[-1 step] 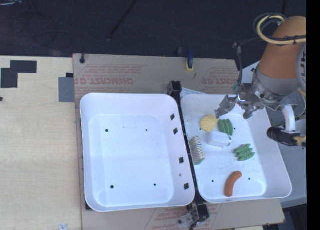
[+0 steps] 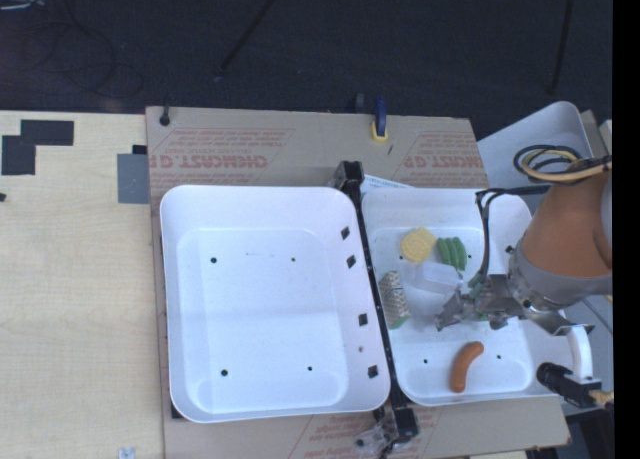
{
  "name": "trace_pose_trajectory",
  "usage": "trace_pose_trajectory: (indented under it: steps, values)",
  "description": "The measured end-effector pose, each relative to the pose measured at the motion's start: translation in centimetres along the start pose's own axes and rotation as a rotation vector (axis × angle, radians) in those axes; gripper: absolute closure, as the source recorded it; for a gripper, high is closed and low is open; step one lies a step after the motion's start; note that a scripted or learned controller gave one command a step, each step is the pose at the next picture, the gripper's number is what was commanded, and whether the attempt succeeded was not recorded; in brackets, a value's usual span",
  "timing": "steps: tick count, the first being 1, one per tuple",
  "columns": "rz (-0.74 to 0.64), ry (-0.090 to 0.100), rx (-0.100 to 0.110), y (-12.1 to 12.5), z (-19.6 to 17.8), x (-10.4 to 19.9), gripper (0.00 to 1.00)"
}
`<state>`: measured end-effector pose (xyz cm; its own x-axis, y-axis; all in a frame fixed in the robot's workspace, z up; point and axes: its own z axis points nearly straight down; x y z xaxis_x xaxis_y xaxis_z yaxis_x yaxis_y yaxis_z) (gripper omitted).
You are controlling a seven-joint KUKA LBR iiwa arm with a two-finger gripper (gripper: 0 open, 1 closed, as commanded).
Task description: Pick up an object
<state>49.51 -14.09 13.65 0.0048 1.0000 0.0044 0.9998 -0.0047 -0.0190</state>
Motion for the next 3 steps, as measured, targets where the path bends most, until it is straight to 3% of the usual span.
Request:
trace_pose_trajectory:
  steps: [1, 2, 3]
  values:
    - [-0.006, -0.003, -0.019, 1.1, -3.5, 2.2, 0.0]
    - [-0.009, -0.004, -0.02, 8.0, -2.9, 4.3, 0.0]
    - [-0.015, -0.002, -0.019, 9.6, -5.3, 16.3, 0.0]
